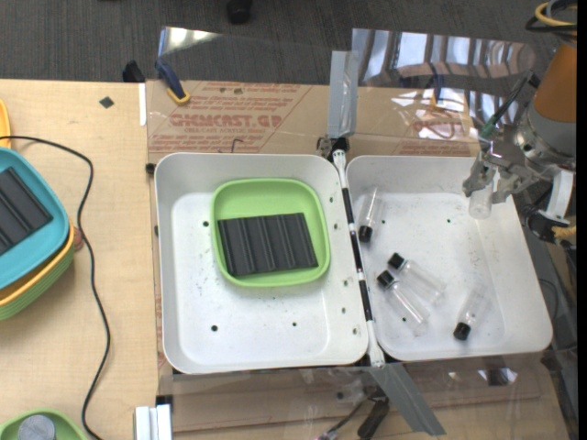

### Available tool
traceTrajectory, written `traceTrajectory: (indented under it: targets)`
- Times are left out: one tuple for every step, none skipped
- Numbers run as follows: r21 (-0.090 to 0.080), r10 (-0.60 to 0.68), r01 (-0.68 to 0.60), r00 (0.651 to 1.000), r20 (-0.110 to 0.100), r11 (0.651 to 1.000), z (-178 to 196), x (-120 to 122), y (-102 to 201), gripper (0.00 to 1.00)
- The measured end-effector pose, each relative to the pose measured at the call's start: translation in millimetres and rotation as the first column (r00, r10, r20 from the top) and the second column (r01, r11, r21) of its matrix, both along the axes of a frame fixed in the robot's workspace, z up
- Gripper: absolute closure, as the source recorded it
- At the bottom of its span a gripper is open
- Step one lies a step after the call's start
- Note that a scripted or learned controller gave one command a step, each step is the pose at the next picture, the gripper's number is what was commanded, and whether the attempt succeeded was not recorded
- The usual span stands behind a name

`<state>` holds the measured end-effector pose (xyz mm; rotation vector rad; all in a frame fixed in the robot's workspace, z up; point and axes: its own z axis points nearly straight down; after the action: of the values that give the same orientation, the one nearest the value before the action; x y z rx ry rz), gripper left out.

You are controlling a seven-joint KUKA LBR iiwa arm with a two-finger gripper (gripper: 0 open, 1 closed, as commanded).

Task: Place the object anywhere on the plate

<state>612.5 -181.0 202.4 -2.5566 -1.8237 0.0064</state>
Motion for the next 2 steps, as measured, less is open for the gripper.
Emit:
traceTrajectory:
  targets:
    - [0.000, 0.000, 0.000, 1.000, 0.000, 1.000, 0, 0, 0, 0.00]
    - [0.000, -0.157, 0.157, 0.988, 0.002, 0.988, 35, -9, 3, 0.00]
